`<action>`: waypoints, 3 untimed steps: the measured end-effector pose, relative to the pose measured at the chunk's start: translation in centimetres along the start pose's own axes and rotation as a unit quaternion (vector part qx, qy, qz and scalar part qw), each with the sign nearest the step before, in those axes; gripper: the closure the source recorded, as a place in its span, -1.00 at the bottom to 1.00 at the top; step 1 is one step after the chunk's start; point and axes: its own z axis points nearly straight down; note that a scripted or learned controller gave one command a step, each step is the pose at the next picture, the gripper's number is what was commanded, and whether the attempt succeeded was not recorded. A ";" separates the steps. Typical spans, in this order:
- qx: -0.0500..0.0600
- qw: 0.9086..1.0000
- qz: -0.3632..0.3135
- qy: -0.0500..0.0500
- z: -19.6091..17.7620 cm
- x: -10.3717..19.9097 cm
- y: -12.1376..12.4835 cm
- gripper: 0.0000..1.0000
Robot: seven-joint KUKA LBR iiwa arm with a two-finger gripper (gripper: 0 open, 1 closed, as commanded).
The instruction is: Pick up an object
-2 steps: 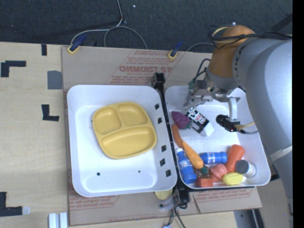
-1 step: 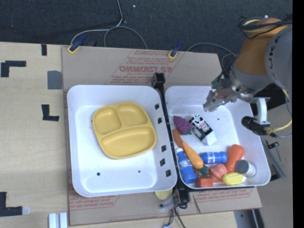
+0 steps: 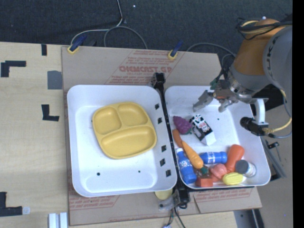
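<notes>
the right bin point(image 3: 247, 127) is a shallow, smooth white plastic tray with rounded corners, and everything below is placed against it. over its upper half hangs the gripper point(image 3: 212, 102), two grey metal fingers splayed apart, released, with nothing between them. just below the gripper, on the bin's floor near the middle, lies a small boxy carton point(image 3: 202, 128) printed in black and white patches like a cow. touching its left side is a wrinkled purple lump point(image 3: 182, 124). along the bin's left wall runs a long tapered orange carrot point(image 3: 186, 149), glossy like toy plastic. the lower edge of the bin is crowded: a blue bottle point(image 3: 213, 157) lying flat, a blue packet point(image 3: 185, 167) by the left corner, an orange cylinder point(image 3: 234, 156), a pink rounded piece point(image 3: 218, 171), a yellow lemon-like shape point(image 3: 232, 178) and a grey round cap point(image 3: 242, 167). in the left bin point(image 3: 80, 146) next door sits a matte yellow divided plate point(image 3: 124, 129) with three compartments.
</notes>
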 end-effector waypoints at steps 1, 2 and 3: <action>0.003 1.000 0.000 0.000 6.6 -0.9 1.1 -1.00; 0.000 1.000 0.000 -0.001 9.6 -0.3 1.6 -1.00; -0.003 1.000 0.000 -0.002 8.3 -0.3 1.7 1.00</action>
